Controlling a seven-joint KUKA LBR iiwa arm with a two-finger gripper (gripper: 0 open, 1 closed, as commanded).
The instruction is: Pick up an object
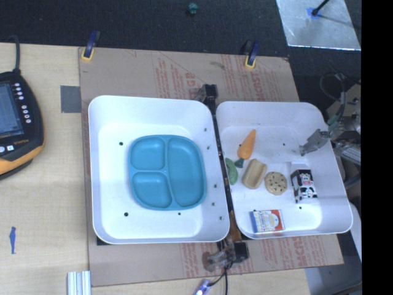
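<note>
1. Blue divided plate sits alone in the left bin, so nothing to grab there.
2. Right bin has the goods: carrot, bread roll, cookie, little cow-print carton.
3. Gripper hangs at the right bin's far right edge. Can't tell its grip state; nothing looks held.
4. Carton's nearest I'd say, just below the gripper, long axis running top-to-bottom.

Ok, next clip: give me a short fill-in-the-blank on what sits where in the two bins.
1. The blue three-compartment plastic plate lies in the ____ white bin.
2. The orange toy carrot lies in the ____ white bin.
3. The round chocolate-chip cookie lies between the tan bread-like block and the black-and-white ____ carton.

Missing words: left; right; cow-patterned
</note>
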